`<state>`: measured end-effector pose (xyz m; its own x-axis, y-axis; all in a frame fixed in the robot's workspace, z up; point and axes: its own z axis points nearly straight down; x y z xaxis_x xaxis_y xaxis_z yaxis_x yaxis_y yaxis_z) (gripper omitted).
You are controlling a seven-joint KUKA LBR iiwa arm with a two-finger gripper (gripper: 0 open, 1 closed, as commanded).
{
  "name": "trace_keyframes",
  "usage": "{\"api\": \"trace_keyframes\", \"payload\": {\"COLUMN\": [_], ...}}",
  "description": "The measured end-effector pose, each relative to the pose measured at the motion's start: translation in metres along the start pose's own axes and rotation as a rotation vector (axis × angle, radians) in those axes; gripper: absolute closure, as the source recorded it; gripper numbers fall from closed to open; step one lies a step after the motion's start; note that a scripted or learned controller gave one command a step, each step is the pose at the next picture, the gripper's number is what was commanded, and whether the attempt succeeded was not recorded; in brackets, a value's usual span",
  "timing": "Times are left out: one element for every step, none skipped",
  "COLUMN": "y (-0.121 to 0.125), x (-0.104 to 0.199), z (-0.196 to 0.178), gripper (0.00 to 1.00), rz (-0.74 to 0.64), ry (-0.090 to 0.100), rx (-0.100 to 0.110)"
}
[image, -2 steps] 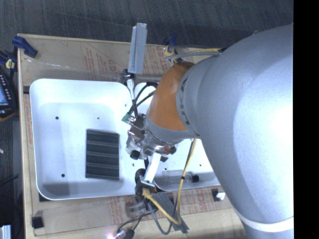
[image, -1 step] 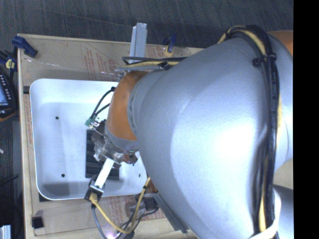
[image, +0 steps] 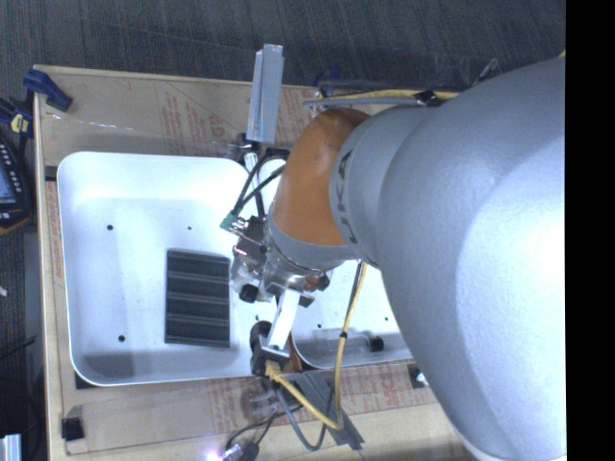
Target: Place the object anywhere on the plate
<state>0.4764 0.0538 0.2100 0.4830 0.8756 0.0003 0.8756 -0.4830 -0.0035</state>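
Arm [image: 461, 257]: we had the big grey arm reaching in from the view's right, its orange band [image: 307, 185] just above the wrist, and its bulk covered most of the right-hand bin.
Gripper [image: 272, 281]: it hung over the seam between the two bins, above the left bin's right wall.
Grip: tucked beneath the wrist from where we watched. Released or clenched, we could not tell.
Ribbed block [image: 198, 298]: there it was, dark and rectangular, with ridges running across it. It lay flat on the left bin's floor, just beside the gripper on the view's left and a touch lower in the view. We could not tell whether the gripper touched it.
Left bin [image: 115, 190]: white and shallow, it stretched away from the gripper toward the view's left.
Right bin [image: 327, 355]: a rounded white corner of it peeked out below the gripper, toward the view's right.
Clear tube [image: 357, 339]: a see-through, tube-like thing with a dark end lay across that corner, near the gripper, down and to the view's right. We could not make out what it was.
Grey post [image: 266, 94]: it stood upright at the bench's far edge, straight up the view from the gripper.
Blue clamp [image: 46, 86]: it sat on the bench [image: 163, 113] corner, well apart from the gripper, far up and to the view's left.
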Motion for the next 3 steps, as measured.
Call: {"api": "trace_keyframes", "payload": {"y": [-0.042, -0.042, 0.013], "x": [0.073, 0.072, -0.019], "z": [0.009, 0.009, -0.166], "gripper": [1.00, 0.00, 0.00], "rz": [0.176, 0.176, 0.141], "ry": [-0.003, -0.004, 0.003], "rx": [0.002, 0.002, -0.003]}}
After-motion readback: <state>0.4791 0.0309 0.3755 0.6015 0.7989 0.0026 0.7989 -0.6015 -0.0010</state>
